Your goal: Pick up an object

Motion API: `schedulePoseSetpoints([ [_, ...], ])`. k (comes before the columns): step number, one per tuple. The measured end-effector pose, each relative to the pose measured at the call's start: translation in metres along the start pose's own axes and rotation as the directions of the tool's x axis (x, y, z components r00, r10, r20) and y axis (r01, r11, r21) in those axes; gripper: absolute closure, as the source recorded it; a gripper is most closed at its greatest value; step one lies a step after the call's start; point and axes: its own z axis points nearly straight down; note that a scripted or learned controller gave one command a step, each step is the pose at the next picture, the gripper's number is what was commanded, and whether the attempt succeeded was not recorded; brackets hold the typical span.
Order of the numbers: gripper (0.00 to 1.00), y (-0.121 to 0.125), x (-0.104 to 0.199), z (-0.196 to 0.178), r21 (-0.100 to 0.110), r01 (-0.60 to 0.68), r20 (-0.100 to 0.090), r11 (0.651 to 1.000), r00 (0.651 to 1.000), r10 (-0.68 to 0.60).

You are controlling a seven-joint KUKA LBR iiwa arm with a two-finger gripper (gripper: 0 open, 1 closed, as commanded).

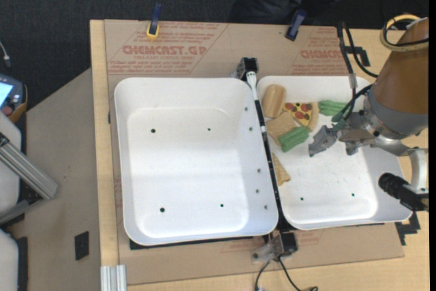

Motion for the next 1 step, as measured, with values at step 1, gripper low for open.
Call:
schedulePoseSetpoints([
  [1, 0.0, 0.1031, -0.0281, 0.0631, -0.001, 0.001, 0.002, 1.0, 1.0, -0.001],
])
